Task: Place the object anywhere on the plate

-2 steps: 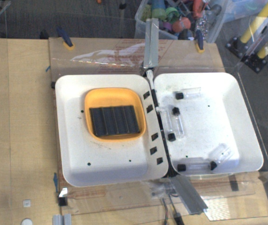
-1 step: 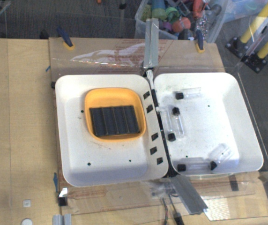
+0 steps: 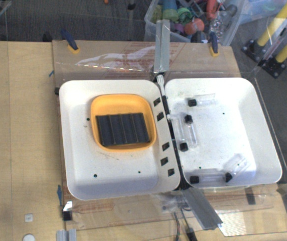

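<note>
Black ridged slab (image 3: 122, 129) already sits flat on the orange plate (image 3: 99, 107) in the left bin (image 3: 73, 174), long axis left-right; gripper state, honestly can't tell.

Orange plate (image 3: 123, 122) with a dark ribbed object (image 3: 123, 129) lying flat on it.

The plate is a rounded square, orange-yellow with a raised rim, sitting upright in the upper middle of the left white bin (image 3: 83, 179). The object is a flat, dark grey, nearly black rectangle with lengthwise ridges. It rests inside the plate, towards the plate's near edge, its long side running left to right.
</note>
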Tool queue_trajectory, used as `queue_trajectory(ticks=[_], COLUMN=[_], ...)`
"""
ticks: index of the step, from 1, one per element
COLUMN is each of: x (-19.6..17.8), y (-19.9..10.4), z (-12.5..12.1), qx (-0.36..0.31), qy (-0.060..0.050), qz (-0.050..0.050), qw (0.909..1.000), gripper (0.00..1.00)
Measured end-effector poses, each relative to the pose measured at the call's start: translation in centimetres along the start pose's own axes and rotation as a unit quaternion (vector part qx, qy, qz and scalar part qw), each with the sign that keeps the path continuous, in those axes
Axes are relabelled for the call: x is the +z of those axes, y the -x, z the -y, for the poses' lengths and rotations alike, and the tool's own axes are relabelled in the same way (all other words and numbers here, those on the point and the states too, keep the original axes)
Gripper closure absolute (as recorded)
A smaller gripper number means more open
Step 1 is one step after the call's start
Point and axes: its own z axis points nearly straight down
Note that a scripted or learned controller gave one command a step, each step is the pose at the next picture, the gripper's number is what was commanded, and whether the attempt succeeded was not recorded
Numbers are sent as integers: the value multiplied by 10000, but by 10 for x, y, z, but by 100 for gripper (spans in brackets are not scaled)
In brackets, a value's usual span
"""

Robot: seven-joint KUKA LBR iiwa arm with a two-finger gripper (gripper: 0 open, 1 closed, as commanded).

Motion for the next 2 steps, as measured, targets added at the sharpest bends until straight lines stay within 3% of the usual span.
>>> queue_trajectory(ticks=[1, 2], x=[0, 1], y=[2, 7], z=[0, -1], qx=[-2117, -2306], qy=[10, 30], qz=[4, 15], qw=[9773, 9730], gripper=[100, 100])
